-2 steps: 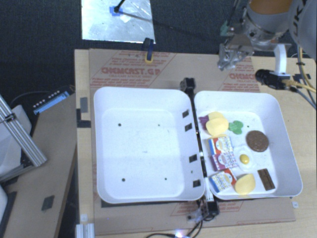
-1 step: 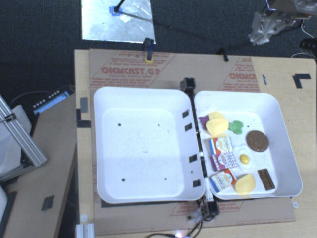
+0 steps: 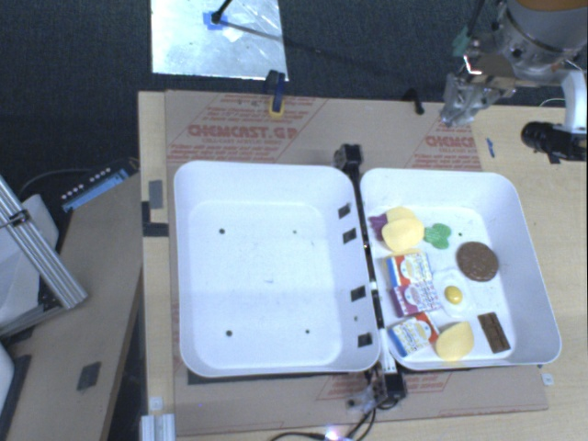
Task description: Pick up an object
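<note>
The right bin (image 3: 524, 219) holds several small items. A yellow lemon-like piece (image 3: 401, 232) lies at its upper left beside a purple piece (image 3: 377, 222) and a green piece (image 3: 438, 235). A round brown cookie (image 3: 478, 261) sits to the right. Two colourful snack packets (image 3: 413, 283) lie in the middle, a fried egg (image 3: 453, 295) beside them. A third packet (image 3: 412, 335), a yellow lump (image 3: 455, 341) and a brown chocolate bar (image 3: 494, 332) rest near the front. My gripper (image 3: 459, 108) hangs high above the bench behind the right bin, apart from every item, with nothing seen between its fingers.
The left bin (image 3: 197, 200) stands beside the right one, joined by a black divider with clips (image 3: 363, 246). A metal sheet (image 3: 217, 24) lies on the dark floor at the back. A yellow-blue clamp (image 3: 275, 95) sits on the cardboard base. An aluminium frame (image 3: 37, 255) stands at left.
</note>
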Controlling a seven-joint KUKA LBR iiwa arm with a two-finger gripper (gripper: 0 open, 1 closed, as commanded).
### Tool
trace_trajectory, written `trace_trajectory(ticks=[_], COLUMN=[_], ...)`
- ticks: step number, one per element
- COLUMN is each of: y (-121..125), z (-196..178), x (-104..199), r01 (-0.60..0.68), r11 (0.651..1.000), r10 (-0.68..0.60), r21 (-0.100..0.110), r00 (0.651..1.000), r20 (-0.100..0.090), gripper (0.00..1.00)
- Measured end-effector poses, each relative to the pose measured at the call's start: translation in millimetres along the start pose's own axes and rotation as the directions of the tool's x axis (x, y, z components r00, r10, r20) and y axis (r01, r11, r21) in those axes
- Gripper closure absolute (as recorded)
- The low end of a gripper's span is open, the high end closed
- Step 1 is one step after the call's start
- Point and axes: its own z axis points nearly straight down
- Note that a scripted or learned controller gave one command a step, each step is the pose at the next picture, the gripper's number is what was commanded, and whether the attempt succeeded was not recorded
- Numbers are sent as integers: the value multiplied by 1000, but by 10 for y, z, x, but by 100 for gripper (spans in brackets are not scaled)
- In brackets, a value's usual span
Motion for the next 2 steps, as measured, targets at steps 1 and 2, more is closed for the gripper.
trace_trajectory(ticks=[1, 2], y=[239, 234], z=[217, 286], x=[116, 281], r01=[4, 5], r11=[1000, 1000], r10=[-4, -5], r21=[-6, -7], r00=[1000, 1000], r20=[0, 0], gripper=[100, 100])
